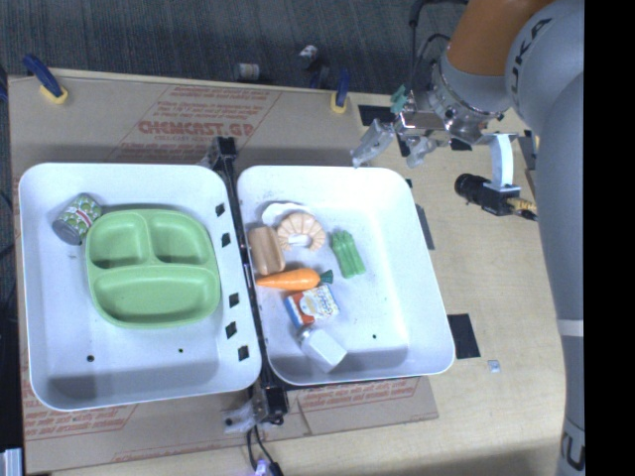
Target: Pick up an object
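Gripper (382, 149) hangs over the right bin's (397, 350) one-o'clock corner, fingers spread wide and holding nothing. The pickable pile, carrot (288, 280) included, sits toward nine o'clock inside that bin, probably dumped there as grasp targets.

The bench (476, 405), covered by brown printed cardboard (198, 117), bears the left white bin (40, 365) and right white bin (417, 305) side by side, touching.

Even bright light, soft shadows, slightly blurry
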`<state>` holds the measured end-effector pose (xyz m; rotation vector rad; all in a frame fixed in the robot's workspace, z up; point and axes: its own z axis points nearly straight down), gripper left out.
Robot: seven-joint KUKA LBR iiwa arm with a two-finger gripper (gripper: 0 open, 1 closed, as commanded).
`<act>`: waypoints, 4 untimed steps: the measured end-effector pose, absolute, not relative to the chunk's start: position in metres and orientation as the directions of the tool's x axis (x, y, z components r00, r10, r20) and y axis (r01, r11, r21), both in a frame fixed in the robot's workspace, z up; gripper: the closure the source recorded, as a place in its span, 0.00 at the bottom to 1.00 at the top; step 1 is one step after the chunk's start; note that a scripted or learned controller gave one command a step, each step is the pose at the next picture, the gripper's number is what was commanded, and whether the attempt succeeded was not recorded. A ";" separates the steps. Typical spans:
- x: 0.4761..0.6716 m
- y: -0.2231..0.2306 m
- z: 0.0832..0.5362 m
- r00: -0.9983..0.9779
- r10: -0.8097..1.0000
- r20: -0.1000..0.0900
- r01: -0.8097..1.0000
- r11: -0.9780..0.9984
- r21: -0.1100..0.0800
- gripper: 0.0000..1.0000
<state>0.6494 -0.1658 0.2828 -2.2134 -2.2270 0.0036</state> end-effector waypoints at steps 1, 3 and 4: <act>0.622 -0.128 0.111 -0.008 1.000 0.001 1.000 0.008 -0.008 0.00; 0.544 -0.094 0.216 -0.007 1.000 0.000 1.000 0.007 -0.001 1.00; 0.544 -0.095 0.215 -0.007 1.000 -0.001 1.000 0.007 -0.002 0.00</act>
